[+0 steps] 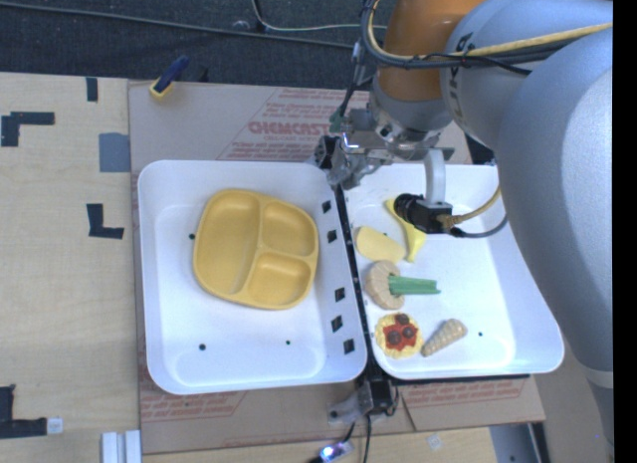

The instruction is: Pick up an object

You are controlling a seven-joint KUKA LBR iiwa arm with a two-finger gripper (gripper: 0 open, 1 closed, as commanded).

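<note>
My gripper [339, 160] hangs over the far end of the wall between the two bins, at the back of the right bin [518, 322]. Nothing shows in its grasp. Toy food lies in the right bin nearer the camera than the gripper: a yellow wedge [378, 244], a yellow banana-like piece [414, 240], a tan round biscuit [379, 285], a green stick [414, 286], a small pizza [398, 336] and an ice-cream cone [444, 337].
A yellow divided plate [256, 248] lies in the left bin [164, 282]. The grey arm [557, 152] covers the right side of the view and the right bin's far corner. A blue and yellow tool [169, 76] lies on the cardboard behind the bins.
</note>
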